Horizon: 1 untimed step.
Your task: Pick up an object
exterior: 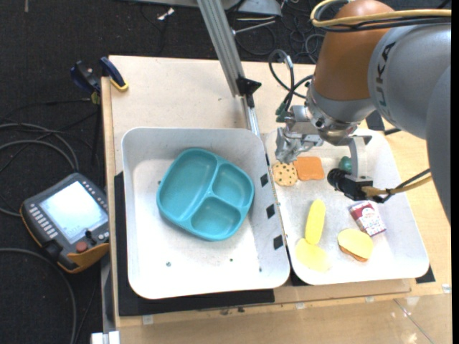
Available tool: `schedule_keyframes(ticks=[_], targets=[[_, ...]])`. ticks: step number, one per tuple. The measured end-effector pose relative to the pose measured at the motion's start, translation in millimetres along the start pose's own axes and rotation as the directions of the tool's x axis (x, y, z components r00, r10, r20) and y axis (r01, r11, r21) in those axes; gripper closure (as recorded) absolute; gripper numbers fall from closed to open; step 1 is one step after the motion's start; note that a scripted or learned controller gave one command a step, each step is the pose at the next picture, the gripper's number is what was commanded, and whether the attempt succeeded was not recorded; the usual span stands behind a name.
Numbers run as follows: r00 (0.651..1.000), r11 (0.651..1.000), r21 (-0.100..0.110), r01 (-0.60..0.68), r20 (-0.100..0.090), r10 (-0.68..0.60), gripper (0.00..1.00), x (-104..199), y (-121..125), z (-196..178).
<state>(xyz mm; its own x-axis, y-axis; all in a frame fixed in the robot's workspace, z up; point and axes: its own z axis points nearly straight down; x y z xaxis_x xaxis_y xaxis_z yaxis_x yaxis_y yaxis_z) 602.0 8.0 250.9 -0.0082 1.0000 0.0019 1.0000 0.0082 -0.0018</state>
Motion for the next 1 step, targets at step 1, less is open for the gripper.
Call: schedule_keyframes(ticks=[1], targets=[[1.000, 1.000, 0.000, 0.001, 0.000, -0.001, 1.00, 63.1, -11.9, 3.2]])
